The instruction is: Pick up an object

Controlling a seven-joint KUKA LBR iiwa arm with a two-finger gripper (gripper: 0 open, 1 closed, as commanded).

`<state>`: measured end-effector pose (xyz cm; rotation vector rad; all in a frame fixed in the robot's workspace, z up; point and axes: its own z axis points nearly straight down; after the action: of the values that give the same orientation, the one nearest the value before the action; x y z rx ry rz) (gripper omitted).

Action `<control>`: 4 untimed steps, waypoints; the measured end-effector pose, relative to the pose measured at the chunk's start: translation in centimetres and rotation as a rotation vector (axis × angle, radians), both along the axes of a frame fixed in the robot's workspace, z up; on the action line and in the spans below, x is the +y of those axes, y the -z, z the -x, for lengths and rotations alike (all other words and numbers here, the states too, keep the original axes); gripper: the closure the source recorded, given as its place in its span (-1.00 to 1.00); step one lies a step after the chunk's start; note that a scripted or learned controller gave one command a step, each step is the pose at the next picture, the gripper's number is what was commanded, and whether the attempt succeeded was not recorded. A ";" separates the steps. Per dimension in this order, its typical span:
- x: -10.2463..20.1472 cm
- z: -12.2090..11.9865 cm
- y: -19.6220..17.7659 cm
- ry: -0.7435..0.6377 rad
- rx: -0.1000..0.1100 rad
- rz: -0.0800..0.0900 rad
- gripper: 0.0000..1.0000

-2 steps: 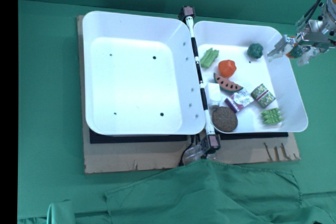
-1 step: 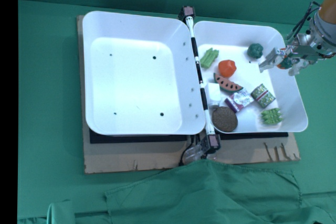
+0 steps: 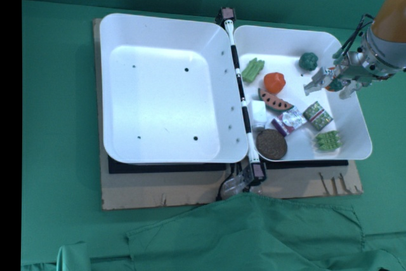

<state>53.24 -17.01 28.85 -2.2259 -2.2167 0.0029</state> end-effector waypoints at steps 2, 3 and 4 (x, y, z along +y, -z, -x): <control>-0.2 -0.5 9.6 0.000 -0.009 -0.004 -1.00; -0.3 -1.0 9.9 -0.001 -0.018 -0.002 -1.00; -0.5 -1.2 8.9 0.000 -0.030 0.008 1.00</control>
<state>54.43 -17.52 19.93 -2.2450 -2.2360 -0.0220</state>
